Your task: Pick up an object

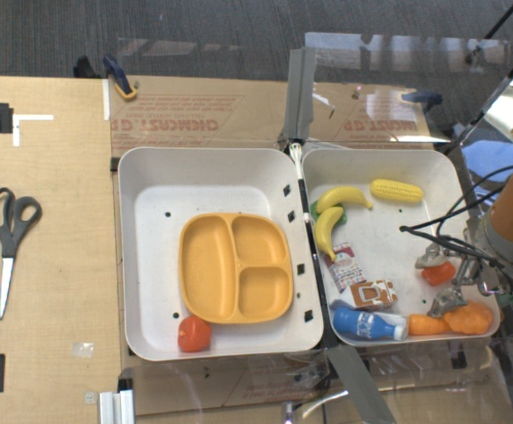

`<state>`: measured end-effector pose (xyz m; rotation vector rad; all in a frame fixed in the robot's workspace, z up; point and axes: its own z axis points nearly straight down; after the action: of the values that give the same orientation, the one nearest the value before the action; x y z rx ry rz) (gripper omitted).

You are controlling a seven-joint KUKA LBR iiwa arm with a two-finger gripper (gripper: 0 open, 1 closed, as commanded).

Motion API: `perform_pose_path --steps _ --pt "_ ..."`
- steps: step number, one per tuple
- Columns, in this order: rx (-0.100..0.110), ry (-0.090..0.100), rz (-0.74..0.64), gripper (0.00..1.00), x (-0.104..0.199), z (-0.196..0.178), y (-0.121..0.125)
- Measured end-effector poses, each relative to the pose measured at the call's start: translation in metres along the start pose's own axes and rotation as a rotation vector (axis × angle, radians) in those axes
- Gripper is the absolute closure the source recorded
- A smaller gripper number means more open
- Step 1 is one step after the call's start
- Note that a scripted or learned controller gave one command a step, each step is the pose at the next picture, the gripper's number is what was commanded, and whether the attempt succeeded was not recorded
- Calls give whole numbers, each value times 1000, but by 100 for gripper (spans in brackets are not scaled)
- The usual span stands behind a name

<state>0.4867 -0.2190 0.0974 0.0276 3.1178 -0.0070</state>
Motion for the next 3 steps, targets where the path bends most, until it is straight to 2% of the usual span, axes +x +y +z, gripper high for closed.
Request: perform_pose_path --steps 1,2,3 --pt "0 -1 -25 0 0 0 1" --pt "-2 18 235 0 -7 4 80" --pt "0 21 335 0 -64 6 112"
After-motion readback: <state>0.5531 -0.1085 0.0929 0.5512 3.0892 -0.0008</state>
